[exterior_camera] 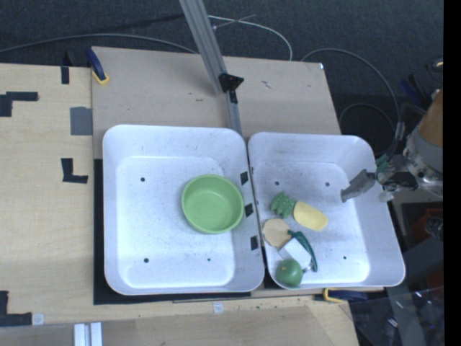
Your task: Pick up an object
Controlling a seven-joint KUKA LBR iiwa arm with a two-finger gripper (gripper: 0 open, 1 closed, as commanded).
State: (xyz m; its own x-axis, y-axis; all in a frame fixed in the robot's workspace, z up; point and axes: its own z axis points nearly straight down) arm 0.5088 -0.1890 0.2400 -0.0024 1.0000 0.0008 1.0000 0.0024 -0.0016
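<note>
Camera view: gripper [358,187], state unclear, hovers right of small yellow toy [310,216]; light, rigid, smooth; best pinched across its narrow width

grey arm [425,166], orange band, dark grey fingers [356,186].

Arm cut off at three o'clock
The arm [432,143] runs past the frame edge; the jaws' spread is too small to tell; a white item [296,251] lies partly covered.
</note>
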